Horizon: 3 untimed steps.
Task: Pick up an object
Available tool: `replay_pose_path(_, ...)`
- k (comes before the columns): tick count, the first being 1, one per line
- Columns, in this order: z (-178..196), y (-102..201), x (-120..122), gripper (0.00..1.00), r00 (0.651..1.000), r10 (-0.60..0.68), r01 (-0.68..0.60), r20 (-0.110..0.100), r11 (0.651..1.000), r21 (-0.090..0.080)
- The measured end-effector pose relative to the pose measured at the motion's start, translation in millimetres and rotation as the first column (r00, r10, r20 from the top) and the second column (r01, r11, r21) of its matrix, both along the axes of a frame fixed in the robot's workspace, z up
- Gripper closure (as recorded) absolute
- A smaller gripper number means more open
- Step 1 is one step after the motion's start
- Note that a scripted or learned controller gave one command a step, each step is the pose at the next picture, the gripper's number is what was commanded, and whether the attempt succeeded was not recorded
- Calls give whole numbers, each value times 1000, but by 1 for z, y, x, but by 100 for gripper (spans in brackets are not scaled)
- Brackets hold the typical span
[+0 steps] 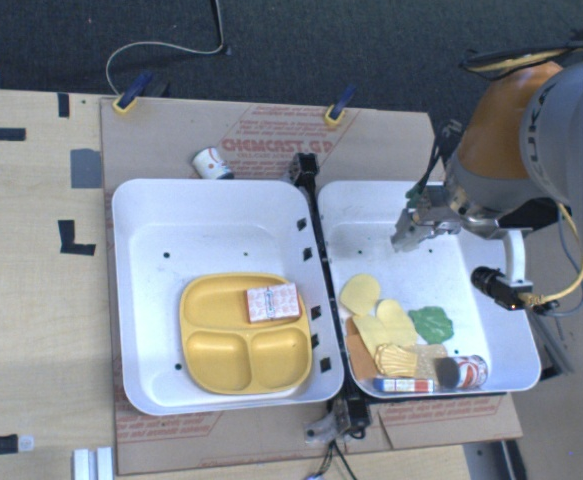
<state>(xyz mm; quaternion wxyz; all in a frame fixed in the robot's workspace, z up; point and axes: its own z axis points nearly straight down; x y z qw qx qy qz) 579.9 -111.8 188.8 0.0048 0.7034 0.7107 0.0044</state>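
Observation:
My gripper (pixel 409 234) hangs over the upper part of the right bin (pixel 371 208), above bare white floor. Nothing shows between its fingers. Below it, in the bin's lower half, lie pale yellow pieces (pixel 369 303), a green piece (pixel 431 323), a corn-like yellow item (pixel 396 360), a small can (pixel 463 371) and a thin red-and-white tube (pixel 409 385). The left bin (pixel 141 218) holds a yellow divided tray (pixel 221 348) with a small red-and-white packet (pixel 272 303) on it.
A black divider (pixel 314 248) runs between the two bins. A small white cup (pixel 211 163) lies on the cardboard behind the left bin. Blue-and-yellow clamps (pixel 131 95) (pixel 339 106) hold the cardboard's back edge. A cable loops across the dark floor behind.

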Motion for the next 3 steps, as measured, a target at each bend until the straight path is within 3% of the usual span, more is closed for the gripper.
replay_pose_path(1,-6,-5,-6,0,1000,-9,9,-14,1000,0)
replay_pose_path(2,-57,-59,-87,0,1000,-19,19,-25,1000,0)
replay_pose_path(3,60,-89,-95,0,1000,-12,12,-3,1000,-5)
